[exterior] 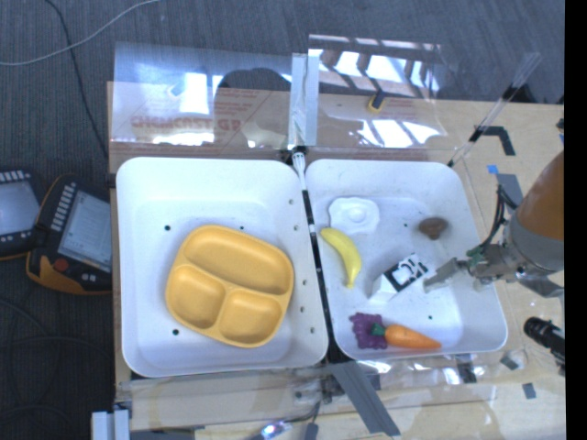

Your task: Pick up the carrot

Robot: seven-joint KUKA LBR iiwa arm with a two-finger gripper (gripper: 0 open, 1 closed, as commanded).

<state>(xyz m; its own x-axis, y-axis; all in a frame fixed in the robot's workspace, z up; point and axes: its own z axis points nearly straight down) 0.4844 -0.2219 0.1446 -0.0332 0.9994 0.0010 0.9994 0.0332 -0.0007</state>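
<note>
One carrot (pixel 412 338) lies by the right bin's (pixel 477 209) front edge, touching one purple grape bunch (pixel 369 329). The gripper (pixel 438 273) hovers mid-bin; its state cannot be told.

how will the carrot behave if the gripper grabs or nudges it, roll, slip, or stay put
The carrot looks like smooth moulded plastic, so probably stiff, light and a little slippery. Its round, tapering body lies flat on the right bin's floor, so a push would likely roll it in a curve. The purple grapes against its thick end may move too.
</note>
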